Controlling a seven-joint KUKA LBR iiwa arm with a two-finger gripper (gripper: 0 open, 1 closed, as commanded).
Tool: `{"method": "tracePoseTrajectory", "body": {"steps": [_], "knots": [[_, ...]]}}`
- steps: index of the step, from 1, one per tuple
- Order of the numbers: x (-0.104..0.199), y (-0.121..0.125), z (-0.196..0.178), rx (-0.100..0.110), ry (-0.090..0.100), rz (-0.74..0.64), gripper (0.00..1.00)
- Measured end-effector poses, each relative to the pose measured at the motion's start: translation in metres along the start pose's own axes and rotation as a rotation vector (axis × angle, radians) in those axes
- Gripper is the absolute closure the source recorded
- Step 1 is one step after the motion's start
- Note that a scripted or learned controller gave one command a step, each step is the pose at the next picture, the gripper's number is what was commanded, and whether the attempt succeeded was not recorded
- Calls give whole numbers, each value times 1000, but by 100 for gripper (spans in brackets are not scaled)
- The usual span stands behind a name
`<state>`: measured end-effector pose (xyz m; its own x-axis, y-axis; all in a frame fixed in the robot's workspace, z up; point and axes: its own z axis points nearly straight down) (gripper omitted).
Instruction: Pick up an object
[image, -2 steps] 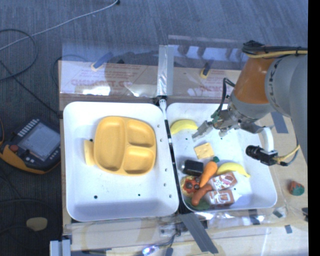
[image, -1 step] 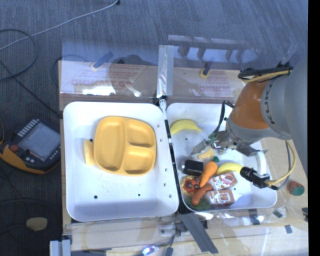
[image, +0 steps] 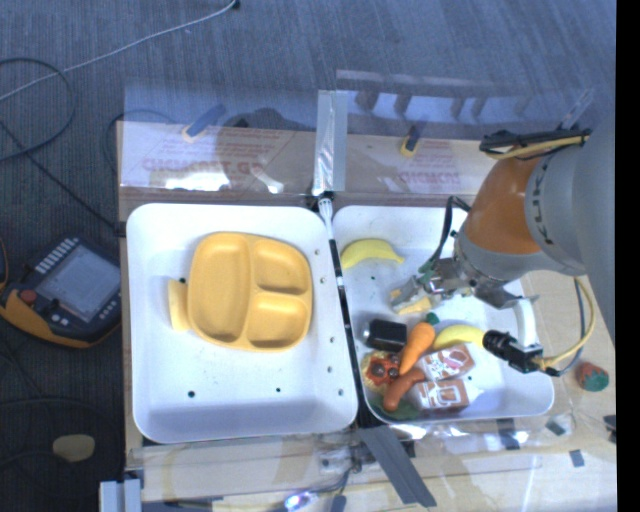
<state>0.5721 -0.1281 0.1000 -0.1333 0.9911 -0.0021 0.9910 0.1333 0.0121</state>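
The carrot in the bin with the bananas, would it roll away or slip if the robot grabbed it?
The carrot looks smooth and shiny, probably plastic, so it may slip between fingers. It is long and tapered, so it would likely roll in a curve if pushed. It lies against the black block and the small cartons, which may stop it rolling far.

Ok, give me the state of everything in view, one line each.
claw: low in the right bin, fingers hard to read
yellow tray: right way up, in left bin
banana: lying loose, right bin
carrot: lying across the pile
black box: lying beside the carrot
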Motion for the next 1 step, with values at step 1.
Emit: {"method": "tracePoseTrajectory", "body": {"steps": [1], "knots": [[33,51,-83,13,0,48,100]]}}
